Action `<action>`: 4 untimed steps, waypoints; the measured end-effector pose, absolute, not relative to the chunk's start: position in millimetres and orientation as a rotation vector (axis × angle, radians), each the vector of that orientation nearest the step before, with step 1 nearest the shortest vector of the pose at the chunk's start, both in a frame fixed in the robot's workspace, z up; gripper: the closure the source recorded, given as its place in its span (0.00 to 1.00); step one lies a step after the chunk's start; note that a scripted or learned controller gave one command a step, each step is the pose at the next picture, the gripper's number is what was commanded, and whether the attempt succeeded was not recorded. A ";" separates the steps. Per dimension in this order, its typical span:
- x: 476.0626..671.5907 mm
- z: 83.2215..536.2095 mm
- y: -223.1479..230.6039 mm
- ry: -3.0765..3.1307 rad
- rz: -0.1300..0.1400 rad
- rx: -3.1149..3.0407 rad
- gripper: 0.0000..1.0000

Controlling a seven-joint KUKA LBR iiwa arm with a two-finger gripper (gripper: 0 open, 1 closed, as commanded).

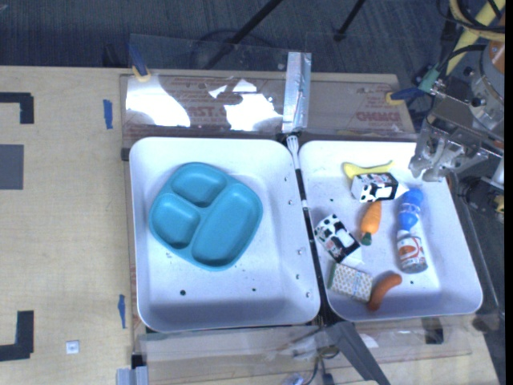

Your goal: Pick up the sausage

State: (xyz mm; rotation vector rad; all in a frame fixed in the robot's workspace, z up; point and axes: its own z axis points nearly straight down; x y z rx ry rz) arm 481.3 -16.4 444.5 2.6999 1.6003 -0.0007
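The small reddish-brown sausage (384, 289), curved and smooth like plastic toy food, lay in the right white bin (469, 251), near its front edge and a little right of the middle. Its upper end pointed to the back right and its lower end touched, or almost touched, a small flat speckled packet (351, 281) on its left side. Behind it stood apart a blue bottle with a red and white label (410, 231), lying on its side, and further left an orange carrot with a green end (369, 220) and two black-and-white cow-patterned blocks (337, 237). A yellow banana shape (365, 168) lay at the back of this bin. The left white bin (160, 295) held a blue plate with three compartments (207, 215).

The gripper (437, 160) hung over the back right corner of the right bin, well apart from the sausage, with nothing between its fingers; whether they were open or closed could not be judged from this slanted view.

The step in hand seemed to be the approach. To do it well, the arm should travel forward over the bottle (high enough not to knock it), then come down above the sausage's middle. The fingers should close across its narrow width, not along its length. The side toward the packet gave little room, so one finger could catch the packet; a grasp a bit nearer the free upper end would probably be safer.
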 end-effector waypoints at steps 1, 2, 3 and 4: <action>479.2 256.1 -86.1 1.734 -0.002 2.621 1.00; 480.2 434.5 -99.1 1.824 -0.002 2.557 1.00; 478.8 130.8 -198.6 1.997 -0.001 2.427 1.00; 480.4 87.7 -168.8 2.357 0.004 2.071 1.00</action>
